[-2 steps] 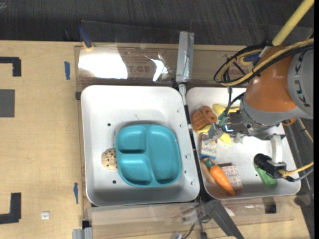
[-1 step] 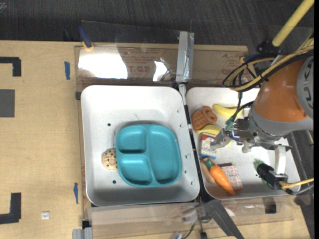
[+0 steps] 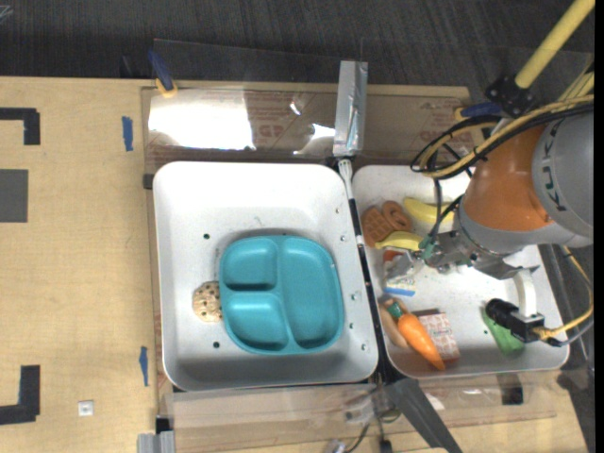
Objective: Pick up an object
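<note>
Gripper sits low in the right bin, right of frame centre, among the yellow banana and small items; its state I cannot tell. This looks like the reach-and-grasp step; next it must close firmly, then lift.

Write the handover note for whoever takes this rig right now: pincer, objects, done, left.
Pincer: low in the right bin, near its left side, over small clutter by the banana. Whether it is open or shut cannot be made out; nothing visibly held.
Right bin: waffle, carrot, small packet, green object.
Left bin: teal divided tray, cookie beside it.
Done: arm reached into the right bin.
Left: grasp one object and lift it.
</note>
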Controlling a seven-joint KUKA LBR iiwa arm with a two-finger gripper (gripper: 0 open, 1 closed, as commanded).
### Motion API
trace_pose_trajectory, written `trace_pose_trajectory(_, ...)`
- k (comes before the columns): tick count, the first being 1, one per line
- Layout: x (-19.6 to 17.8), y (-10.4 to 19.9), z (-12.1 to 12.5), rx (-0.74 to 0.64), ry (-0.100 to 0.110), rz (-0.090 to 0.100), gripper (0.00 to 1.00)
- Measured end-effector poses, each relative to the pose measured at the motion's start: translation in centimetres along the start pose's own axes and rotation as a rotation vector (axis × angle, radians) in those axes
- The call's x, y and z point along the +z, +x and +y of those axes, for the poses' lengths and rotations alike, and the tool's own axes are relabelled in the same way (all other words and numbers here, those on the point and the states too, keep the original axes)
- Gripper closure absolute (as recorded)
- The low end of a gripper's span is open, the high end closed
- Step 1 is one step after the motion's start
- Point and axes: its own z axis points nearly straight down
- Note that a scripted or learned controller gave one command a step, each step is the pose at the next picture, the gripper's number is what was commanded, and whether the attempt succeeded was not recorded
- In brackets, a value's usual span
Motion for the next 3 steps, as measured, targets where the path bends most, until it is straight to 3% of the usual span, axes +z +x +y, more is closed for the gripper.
trace_pose_trajectory(1, -0.1, -2.2, -0.1, 0.027, -0.009, -0.001, 0.0)
trace_pose_trajectory(2, -0.1, -2.2, -0.1, 0.027, -0.009, -0.002, 0.0)
trace_pose_trajectory(3, -0.1, -4.9, 7.9, 0.157, -0.01, -0.008, 0.0)
